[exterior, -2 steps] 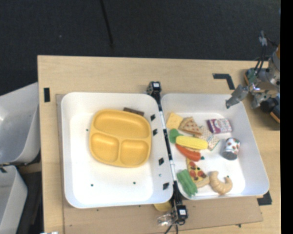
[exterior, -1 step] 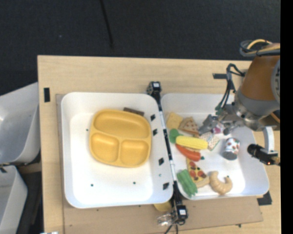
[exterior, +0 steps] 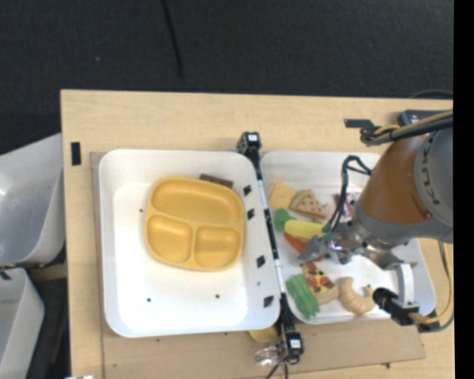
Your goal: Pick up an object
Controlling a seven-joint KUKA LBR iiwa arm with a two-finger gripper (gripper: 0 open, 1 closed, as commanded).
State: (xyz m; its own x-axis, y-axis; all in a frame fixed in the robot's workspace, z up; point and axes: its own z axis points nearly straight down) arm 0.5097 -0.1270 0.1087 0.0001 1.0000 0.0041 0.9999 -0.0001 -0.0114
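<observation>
Here the pincer [exterior: 314, 249] hangs low in the right bin [exterior: 426, 287] among toy food, just beside a yellow-green piece [exterior: 302, 229]; whether it's apart or together, I cannot tell.

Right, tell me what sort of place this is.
Probably a robot test bench: a wooden bench bearing two white bins, toy food beside a yellow divided plate, and an arm.

Yellow divided plate [exterior: 196, 223]; white bins [exterior: 126, 290]; green toy [exterior: 303, 294].
</observation>
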